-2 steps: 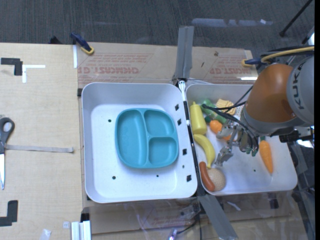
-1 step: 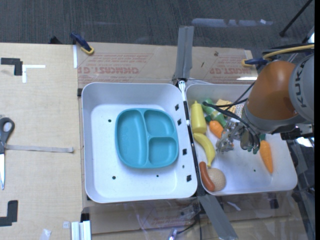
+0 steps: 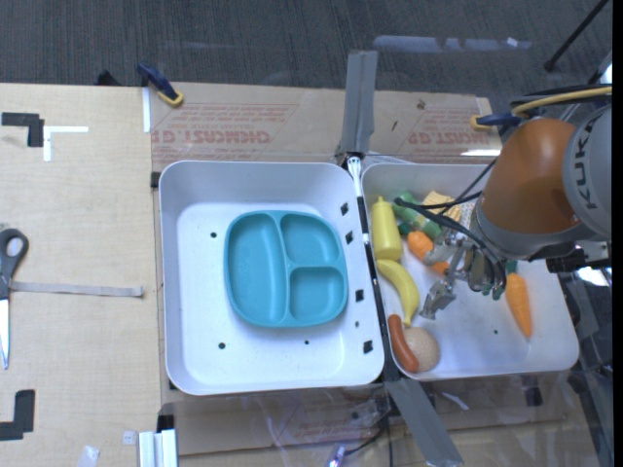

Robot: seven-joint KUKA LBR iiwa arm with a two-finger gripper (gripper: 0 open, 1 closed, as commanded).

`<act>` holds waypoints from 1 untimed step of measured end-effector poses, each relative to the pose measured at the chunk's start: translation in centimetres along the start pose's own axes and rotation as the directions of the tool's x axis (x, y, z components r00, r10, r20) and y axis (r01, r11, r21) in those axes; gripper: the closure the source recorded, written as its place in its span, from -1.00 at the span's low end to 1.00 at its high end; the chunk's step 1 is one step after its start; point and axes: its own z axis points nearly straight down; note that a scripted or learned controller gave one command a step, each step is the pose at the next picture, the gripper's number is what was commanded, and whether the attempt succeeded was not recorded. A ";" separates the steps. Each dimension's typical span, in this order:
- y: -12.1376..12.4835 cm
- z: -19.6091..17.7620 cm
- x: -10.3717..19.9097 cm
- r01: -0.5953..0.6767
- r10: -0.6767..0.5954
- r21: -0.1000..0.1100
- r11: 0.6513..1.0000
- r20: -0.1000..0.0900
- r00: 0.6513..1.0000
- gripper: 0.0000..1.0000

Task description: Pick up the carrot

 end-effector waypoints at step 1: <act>0.1 -1.0 -0.2 0.004 -0.004 0.000 1.000 0.006 1.000 1.00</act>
